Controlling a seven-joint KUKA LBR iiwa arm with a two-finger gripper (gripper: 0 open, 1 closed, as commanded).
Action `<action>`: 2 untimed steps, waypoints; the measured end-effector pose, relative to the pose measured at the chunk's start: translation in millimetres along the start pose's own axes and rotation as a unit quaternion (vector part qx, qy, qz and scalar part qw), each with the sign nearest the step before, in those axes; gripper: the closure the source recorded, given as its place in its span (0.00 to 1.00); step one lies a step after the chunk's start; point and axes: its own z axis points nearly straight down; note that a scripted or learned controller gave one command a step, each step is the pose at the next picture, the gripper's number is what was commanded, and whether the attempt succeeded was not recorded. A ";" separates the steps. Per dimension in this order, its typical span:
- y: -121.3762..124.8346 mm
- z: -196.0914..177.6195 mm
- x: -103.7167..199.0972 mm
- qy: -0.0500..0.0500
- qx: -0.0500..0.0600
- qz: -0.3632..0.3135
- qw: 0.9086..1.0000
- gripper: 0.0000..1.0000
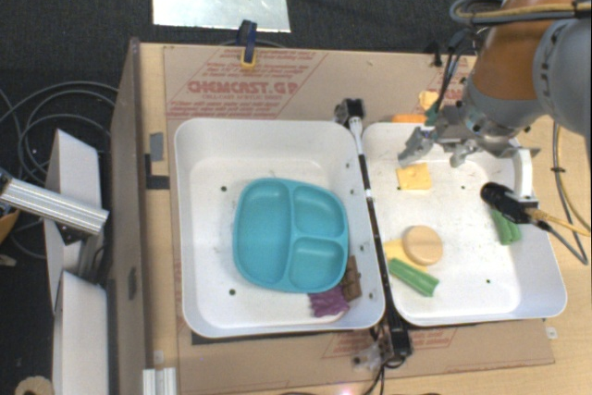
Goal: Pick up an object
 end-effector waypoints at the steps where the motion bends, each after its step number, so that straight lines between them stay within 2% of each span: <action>1: 0.1 118.4 -15.6 0.000 0.003 0.002 1.000 0.00; 2: 10.0 107.3 -46.7 -0.001 -0.001 0.002 1.000 0.00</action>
